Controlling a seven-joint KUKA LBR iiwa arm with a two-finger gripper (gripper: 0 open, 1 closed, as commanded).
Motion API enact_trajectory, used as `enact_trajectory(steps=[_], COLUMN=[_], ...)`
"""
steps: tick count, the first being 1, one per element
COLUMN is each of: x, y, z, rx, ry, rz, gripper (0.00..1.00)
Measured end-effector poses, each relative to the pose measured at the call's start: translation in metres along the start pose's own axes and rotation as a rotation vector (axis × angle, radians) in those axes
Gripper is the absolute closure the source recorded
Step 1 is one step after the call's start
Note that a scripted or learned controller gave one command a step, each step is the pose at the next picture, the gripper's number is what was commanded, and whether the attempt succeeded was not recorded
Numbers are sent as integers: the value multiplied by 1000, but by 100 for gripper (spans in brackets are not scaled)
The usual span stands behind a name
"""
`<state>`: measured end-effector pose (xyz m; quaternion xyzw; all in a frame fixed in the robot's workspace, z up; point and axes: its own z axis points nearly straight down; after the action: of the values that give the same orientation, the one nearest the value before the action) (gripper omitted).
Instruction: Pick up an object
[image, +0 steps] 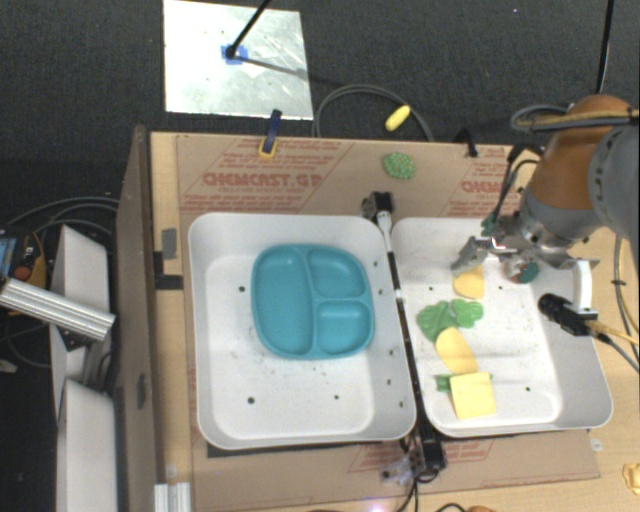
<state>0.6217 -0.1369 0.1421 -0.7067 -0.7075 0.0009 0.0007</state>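
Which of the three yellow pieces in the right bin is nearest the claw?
The small rounded yellow piece, right beside the claw. The yellow oval and yellow block lie past the green piece, farther off.

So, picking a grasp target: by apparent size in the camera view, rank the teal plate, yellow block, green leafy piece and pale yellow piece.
1. teal plate
2-3. yellow block and green leafy piece, too alike to rank
4. pale yellow piece
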Motion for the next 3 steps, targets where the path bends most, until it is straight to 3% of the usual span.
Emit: enact_trajectory(steps=[1,2,3], x=[-2,26,25], y=[-15,-55,-52], z=[61,58,46], rx=[0,0,-7], ry=[0,1,0], rz=[0,0,0], gripper=[0,0,100])
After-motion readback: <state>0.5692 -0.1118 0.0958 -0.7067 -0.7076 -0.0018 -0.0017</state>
